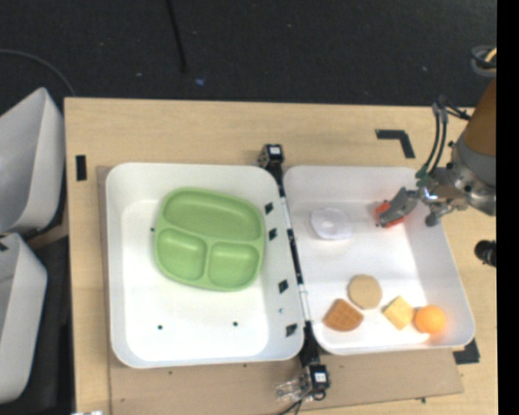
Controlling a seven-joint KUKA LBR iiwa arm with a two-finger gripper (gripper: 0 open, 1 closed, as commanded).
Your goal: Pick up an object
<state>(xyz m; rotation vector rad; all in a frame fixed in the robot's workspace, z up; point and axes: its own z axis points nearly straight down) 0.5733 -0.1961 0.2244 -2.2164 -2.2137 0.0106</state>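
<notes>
Dark floor around a pale wooden desk [199,128]; two shallow white bins sit on it side by side. Left bin [130,318] holds a green divided plate [209,239], lying flat toward its upper half. Right bin [441,258] carries the candidates: a clear, faint round lid or cup [329,224] near its upper left, then along the lower edge a tan round biscuit-like piece [364,291], a brown waffle-shaped wedge [343,316], a yellow block [398,312] and an orange ball [430,319], the last two just beside each other. Arm enters from the right; the claw [396,208] hangs over the upper part of the right bin, red-tipped finger [390,212] pointing left. Spread of the fingers: cannot tell, the tips blur together. Nothing seen between them. Risks, as judged: the nearest thing is the clear piece, thin and slippery-looking, likely to slide away or escape a pinch; the lower cluster sits tight, so a descent there may nudge neighbours or catch the bin wall.
</notes>
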